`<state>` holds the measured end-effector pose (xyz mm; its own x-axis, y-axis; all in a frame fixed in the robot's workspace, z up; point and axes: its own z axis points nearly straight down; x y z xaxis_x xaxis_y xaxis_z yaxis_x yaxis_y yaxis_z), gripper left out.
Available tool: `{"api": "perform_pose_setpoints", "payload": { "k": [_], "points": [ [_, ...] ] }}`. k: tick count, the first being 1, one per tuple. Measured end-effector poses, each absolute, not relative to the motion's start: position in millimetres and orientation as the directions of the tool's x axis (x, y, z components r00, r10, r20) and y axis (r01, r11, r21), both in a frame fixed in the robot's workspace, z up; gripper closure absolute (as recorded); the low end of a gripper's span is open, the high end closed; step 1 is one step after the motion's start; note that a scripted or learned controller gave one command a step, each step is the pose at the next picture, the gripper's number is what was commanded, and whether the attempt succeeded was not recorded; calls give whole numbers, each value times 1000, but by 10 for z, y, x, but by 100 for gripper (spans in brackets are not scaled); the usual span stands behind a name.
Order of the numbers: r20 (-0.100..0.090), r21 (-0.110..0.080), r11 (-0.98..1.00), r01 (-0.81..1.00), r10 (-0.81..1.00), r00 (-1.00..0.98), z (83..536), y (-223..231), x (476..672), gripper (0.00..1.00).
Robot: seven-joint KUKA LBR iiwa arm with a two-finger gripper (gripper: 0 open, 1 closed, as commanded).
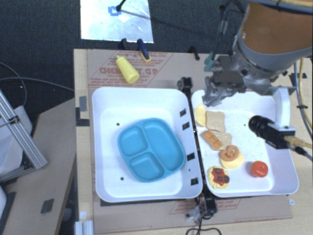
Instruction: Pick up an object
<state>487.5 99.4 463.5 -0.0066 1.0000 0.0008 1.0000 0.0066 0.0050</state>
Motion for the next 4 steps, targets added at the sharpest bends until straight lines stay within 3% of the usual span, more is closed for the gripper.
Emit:
{"api": "perform_pose_setpoints", "payload": {
  "k": [1,2,3,4],
  "points": [
    [1,7,13,1000,1000,-13,4742,994,4881,100],
    [1,0,8,1000,1000,-8,4372,1494,4863,100],
    [-3,-6,-8,1000,1000,8,3496,688,4924,100],
    [1,6,4,1000,1000,-4,3852,682,4871,100]
  ]
}}
